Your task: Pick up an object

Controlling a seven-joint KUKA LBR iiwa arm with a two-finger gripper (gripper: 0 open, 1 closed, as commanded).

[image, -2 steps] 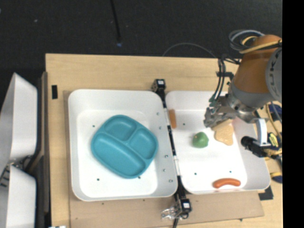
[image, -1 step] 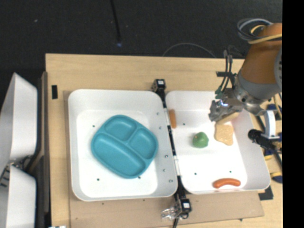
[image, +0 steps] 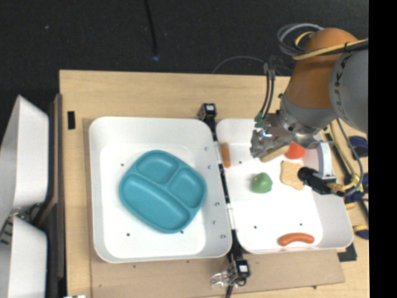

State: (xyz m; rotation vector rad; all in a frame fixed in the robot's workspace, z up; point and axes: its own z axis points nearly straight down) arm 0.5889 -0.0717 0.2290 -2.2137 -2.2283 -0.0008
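Note:
My gripper [image: 267, 145] hangs over the back part of the right bin [image: 329, 228], near its left half. A green rounded object [image: 262, 182] lies just in front of the gripper, apart from it. To the right of the green object lies a tan flat piece [image: 289, 174]. A red-orange object [image: 296, 151] shows partly from under the wrist. An orange sausage-shaped object [image: 295, 239] rests near the bin's front wall. A small brown stick [image: 225, 155] lies along the bin's left wall.
The left bin [image: 105, 228] holds a blue divided plate [image: 162, 190] in its middle. Black clamps sit between the bins at the back [image: 207, 111] and front [image: 239, 267]. Cables run along the bench's right side.

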